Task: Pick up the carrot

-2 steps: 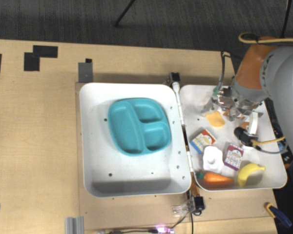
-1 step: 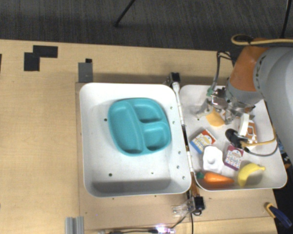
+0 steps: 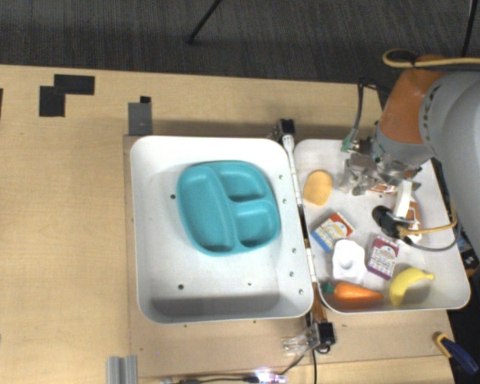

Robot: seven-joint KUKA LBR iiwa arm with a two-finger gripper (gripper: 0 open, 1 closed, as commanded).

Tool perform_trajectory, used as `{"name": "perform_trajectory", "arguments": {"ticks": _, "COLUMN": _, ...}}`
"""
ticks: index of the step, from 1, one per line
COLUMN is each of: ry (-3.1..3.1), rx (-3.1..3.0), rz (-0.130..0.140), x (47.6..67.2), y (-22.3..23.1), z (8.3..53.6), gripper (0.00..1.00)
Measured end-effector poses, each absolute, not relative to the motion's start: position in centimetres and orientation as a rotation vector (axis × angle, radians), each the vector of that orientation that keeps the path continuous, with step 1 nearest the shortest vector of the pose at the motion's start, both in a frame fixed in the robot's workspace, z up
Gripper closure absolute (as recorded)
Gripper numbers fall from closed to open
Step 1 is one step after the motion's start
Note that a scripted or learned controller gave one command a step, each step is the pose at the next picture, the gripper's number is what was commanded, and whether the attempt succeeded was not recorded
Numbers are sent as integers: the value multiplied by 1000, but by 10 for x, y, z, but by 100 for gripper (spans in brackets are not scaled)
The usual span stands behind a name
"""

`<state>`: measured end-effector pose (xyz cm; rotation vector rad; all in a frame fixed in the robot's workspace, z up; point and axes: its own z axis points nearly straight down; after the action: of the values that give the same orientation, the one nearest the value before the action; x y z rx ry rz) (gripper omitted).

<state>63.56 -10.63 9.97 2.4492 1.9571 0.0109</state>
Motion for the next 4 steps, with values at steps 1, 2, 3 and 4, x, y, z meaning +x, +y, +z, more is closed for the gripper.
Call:
{"name": "perform_trajectory", "arguments": {"ticks": 1, "ry": 1958, "rx": 2449, "rz": 10, "x": 635, "y": -106, "z": 99, "gripper": 0}}
{"name": "perform_trajectory", "arguments": {"ticks": 2, "ry": 1696, "rx": 2638, "rz": 13, "x": 645, "y": -82, "z": 89, "gripper": 0}}
{"name": "perform_trajectory", "arguments": {"ticks": 3, "ry": 1620, "rx": 2689, "rz": 16, "x": 616, "y": -17, "z": 189, "gripper": 0}}
{"name": "perform_trajectory", "arguments": {"ticks": 4, "ry": 1617, "rx": 2693, "rz": 5, "x": 614, "y": -20, "z": 186, "gripper": 0}}
